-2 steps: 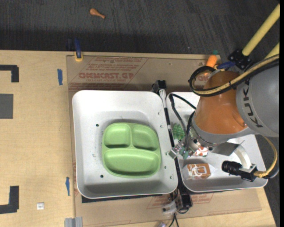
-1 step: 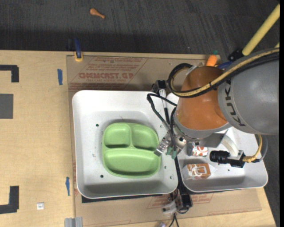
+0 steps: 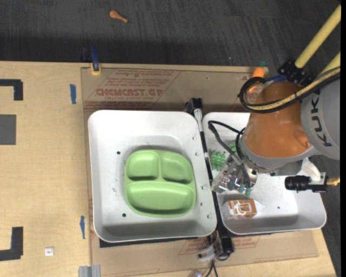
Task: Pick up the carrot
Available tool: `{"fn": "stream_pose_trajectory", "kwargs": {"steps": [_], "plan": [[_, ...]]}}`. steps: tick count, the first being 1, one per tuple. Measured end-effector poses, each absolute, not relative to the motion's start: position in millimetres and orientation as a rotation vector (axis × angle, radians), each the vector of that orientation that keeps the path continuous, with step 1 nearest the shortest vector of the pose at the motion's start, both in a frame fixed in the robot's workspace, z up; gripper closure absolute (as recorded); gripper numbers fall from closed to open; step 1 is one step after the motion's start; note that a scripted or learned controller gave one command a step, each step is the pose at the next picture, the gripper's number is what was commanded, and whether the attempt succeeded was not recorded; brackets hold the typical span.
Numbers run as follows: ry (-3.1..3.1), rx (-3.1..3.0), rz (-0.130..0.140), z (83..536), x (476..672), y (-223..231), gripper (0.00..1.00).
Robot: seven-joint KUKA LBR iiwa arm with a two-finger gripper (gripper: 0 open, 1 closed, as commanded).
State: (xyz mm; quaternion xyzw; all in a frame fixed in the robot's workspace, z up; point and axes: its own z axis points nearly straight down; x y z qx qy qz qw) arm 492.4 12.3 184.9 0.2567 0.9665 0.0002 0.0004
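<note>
Arm overhangs right bin; pincer state: cannot tell. Carrot: small, orange, tapered, on dark floor, well apart, far up-left of pincer. Orange-white packet just below pincer; green piece just up-left; 1 green plate left.

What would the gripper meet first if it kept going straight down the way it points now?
Probably the floor of the right bin near its left wall. The gripper points down between a green item behind it and an orange-and-white packet in front; depth is hard to judge from above.
</note>
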Motion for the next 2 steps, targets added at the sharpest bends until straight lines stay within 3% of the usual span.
{"fn": "stream_pose_trajectory", "kwargs": {"steps": [1, 2], "plan": [[3.129, 0.271, 0.001, 185, 479.8, 4, 1.00], [3.119, -0.311, 0.003, 185, 576.4, 49, 1.00]]}}
